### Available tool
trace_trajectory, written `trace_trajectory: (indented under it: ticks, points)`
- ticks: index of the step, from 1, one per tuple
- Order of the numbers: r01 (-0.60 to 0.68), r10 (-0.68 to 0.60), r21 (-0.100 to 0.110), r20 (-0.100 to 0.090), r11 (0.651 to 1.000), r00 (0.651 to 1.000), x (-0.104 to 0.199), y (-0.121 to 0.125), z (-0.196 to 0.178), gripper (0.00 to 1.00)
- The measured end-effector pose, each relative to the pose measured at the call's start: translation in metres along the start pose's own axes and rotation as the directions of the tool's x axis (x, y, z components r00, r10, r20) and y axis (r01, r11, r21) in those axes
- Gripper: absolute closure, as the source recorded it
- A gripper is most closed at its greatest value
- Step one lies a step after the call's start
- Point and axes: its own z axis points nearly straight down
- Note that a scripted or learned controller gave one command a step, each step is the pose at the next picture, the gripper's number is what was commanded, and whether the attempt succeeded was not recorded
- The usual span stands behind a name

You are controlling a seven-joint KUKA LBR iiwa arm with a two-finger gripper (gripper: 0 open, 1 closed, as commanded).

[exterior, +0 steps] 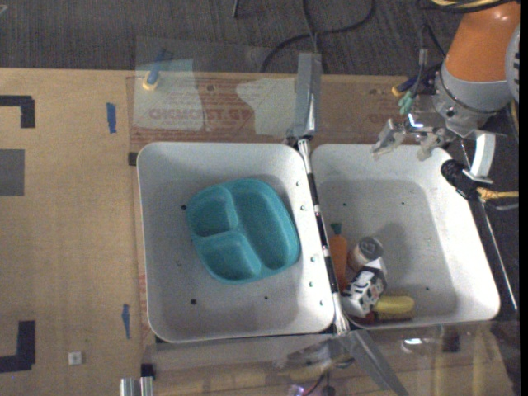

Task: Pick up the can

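Observation:
The can lies near the front left corner of the right bin, its silver top end pointing toward the back and its white, black and red label toward the front. My gripper hangs above the back rim of the right bin, far behind the can. Its two fingers are spread apart with nothing between them.
An orange carrot lies along the right bin's left wall, touching the can. A yellow piece sits at the can's front right. The left bin holds a teal divided plate. Cables run behind the bins.

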Motion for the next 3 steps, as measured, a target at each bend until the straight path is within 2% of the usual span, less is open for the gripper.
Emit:
trace_trajectory:
  ticks: [1,2,3]
  points:
    - [-0.080,0.080,-0.002,0.000,0.997,0.997,-0.018,-0.048,0.150,0.00]
    - [-0.189,0.189,-0.011,0.000,0.982,0.982,0.006,-0.104,0.156,0.00]
    - [-0.195,0.195,-0.014,0.004,0.981,0.981,0.002,-0.104,0.147,1.00]
